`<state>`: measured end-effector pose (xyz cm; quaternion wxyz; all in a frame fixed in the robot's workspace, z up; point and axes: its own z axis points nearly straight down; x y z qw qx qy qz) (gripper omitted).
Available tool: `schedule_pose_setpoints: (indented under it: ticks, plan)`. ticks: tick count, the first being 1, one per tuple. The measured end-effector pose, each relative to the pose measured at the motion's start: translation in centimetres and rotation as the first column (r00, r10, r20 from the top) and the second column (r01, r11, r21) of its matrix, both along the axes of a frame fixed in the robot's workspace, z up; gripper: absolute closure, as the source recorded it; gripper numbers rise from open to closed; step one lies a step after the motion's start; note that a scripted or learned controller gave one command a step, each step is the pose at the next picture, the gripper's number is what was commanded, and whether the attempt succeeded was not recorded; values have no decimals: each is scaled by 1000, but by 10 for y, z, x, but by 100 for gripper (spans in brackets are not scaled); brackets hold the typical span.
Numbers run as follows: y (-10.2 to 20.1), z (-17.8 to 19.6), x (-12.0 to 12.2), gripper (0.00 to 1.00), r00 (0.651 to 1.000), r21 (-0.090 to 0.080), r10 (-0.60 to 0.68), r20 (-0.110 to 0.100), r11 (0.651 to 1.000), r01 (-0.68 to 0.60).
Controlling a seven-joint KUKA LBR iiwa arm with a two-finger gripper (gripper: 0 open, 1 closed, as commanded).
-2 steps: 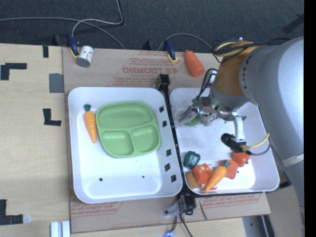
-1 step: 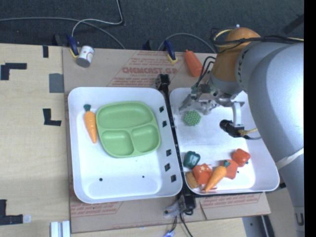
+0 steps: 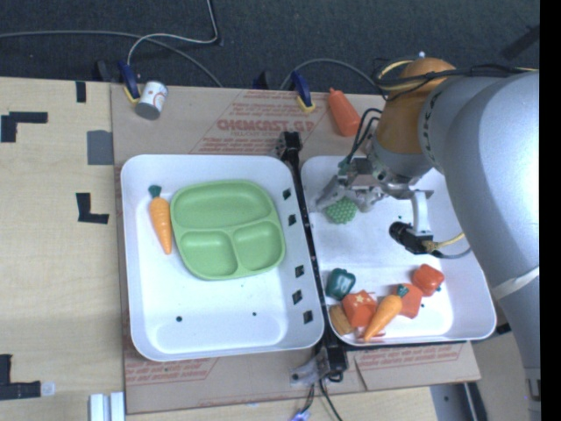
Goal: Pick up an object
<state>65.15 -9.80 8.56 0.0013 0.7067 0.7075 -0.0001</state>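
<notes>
Gripper [image 3: 344,198] low over the green bumpy ball [image 3: 341,210] in the right bin [image 3: 473,274], grip state not discernible; best to centre over the ball, close, then lift straight.

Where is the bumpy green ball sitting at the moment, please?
The bumpy green ball lies in the right bin, near its upper left corner beside the divider, directly beneath the gripper and well above the toy vegetables along the bin's lower edge.

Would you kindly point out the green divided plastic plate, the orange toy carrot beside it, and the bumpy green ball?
Green divided plastic plate [image 3: 229,229], camera view, centre ridge.
Orange toy carrot [image 3: 161,223], camera view, mid-body.
Bumpy green ball [image 3: 341,209], camera view, top surface.
</notes>
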Motion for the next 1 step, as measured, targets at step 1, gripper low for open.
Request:
schedule_pose_setpoints:
  ticks: [1]
  plan:
    - [0,9,-1,100,1000,0,1,-3,1000,-1]
